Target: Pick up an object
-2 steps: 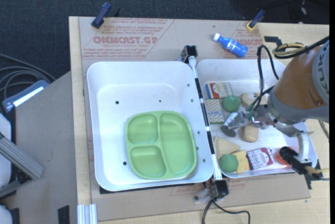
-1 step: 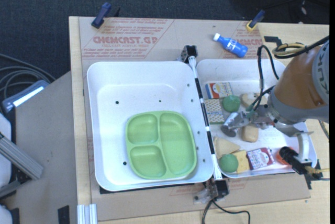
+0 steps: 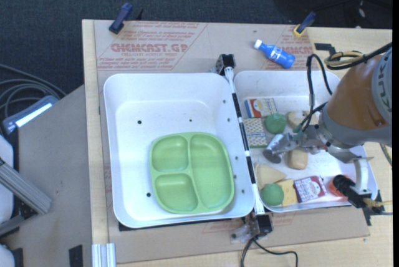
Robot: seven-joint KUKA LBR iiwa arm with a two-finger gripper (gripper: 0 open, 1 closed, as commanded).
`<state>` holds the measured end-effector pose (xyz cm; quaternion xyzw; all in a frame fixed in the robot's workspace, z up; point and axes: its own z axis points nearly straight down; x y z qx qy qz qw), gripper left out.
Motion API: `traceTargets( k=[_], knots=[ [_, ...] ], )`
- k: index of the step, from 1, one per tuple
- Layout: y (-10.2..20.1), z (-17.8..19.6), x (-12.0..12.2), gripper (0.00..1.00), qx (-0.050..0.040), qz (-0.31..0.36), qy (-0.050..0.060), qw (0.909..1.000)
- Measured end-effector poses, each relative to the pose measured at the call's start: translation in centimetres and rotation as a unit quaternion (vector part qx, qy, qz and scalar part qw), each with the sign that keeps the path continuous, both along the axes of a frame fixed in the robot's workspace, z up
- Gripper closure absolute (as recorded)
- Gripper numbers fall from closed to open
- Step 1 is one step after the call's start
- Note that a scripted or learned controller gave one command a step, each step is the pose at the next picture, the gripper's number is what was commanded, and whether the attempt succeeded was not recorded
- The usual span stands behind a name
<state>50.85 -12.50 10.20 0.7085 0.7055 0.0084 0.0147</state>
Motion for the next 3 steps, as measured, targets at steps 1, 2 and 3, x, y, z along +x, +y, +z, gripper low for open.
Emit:
traceTargets(
  k=[1, 2, 3],
  knots=[
    [0.0, -0.01, -0.01, 0.0, 0.0, 0.0, 0.0, 1.0],
    [0.11, -0.17, 0.43, 0.0, 0.0024, 0.001, 0.001, 1.0],
    [-0.27, -0.22, 0.87, 0.0, 0.0061, 0.003, 0.004, 1.0]
  ],
)
